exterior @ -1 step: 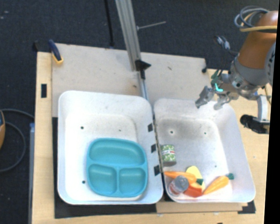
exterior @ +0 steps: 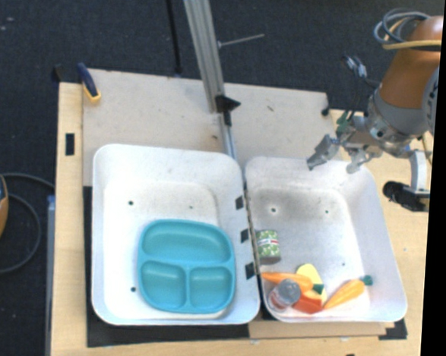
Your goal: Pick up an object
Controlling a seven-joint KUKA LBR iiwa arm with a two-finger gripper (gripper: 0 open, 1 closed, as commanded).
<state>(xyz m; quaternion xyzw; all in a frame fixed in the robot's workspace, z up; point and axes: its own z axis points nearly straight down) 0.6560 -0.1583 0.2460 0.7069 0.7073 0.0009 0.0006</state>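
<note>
My gripper (exterior: 337,160) hangs over the far edge of the right bin (exterior: 312,210), its two grey fingers spread open with nothing between them. In that bin's near part lie several small objects: a green-labelled can (exterior: 268,245) against the left wall, a round red-and-grey item (exterior: 284,293), a yellow piece (exterior: 308,277), an orange carrot-like piece (exterior: 346,293) and a red-orange piece (exterior: 306,302). They sit well below the gripper in the view, apart from it.
The left bin (exterior: 124,182) holds a teal divided tray (exterior: 186,265). A metal rail (exterior: 208,58) rises from the bench behind the bins. A blue-and-yellow tool (exterior: 88,82) lies at the bench's far left corner.
</note>
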